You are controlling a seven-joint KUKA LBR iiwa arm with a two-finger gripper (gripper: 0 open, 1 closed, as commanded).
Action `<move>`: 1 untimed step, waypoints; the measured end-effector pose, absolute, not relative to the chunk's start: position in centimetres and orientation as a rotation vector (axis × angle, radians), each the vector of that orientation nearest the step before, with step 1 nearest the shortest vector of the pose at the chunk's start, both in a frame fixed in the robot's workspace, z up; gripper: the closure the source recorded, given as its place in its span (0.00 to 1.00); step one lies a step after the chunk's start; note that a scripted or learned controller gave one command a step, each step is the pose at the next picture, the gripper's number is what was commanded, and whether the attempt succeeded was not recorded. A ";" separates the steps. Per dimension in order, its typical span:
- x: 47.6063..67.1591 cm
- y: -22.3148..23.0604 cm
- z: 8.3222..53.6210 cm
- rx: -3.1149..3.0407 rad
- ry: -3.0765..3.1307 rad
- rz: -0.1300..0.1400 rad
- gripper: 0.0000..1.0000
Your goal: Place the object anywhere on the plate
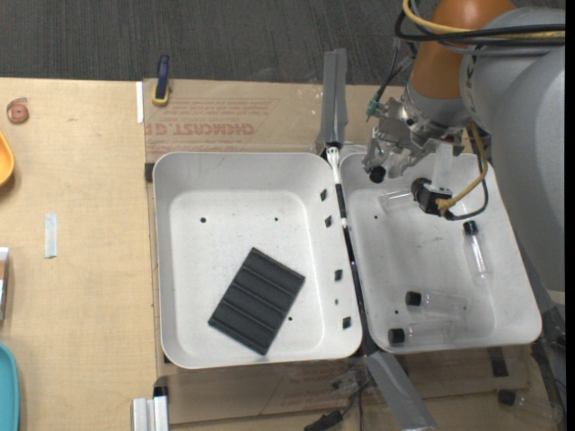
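The gripper [388,162] is seen low over the far left corner of the right bin [508,330], just beside the wall shared with the left bin [243,162]. How far it is parted cannot be told, since its tip is masked by its own body and cabling, and nothing can be made out held in it.

Clear vials with black caps are scattered in the right bin: one vial [474,250] lies near the right wall, and two more [431,302] [409,333] lie by the near edge. A faint clear tube [395,201] appears just beside the gripper; it is judged the likeliest target, though this cannot be confirmed.

The step in hand is judged to be the pick, so the task is taken as barely begun. A round, clear, slippery vial is best approached from straight above, with the closing direction set across its length, and the nearby wall should be allowed for.

The dark ribbed plate [258,300] lies tilted on the floor of the left bin, well apart from the gripper. The dividing walls would need to be cleared by a lift before any crossing.
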State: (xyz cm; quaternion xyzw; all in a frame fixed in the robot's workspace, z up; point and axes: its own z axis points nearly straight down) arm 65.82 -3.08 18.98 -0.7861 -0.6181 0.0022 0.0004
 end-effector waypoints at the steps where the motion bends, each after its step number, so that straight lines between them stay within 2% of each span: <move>1: 65.7 3.6 24.5 -2.500 -1.903 0.006 1.00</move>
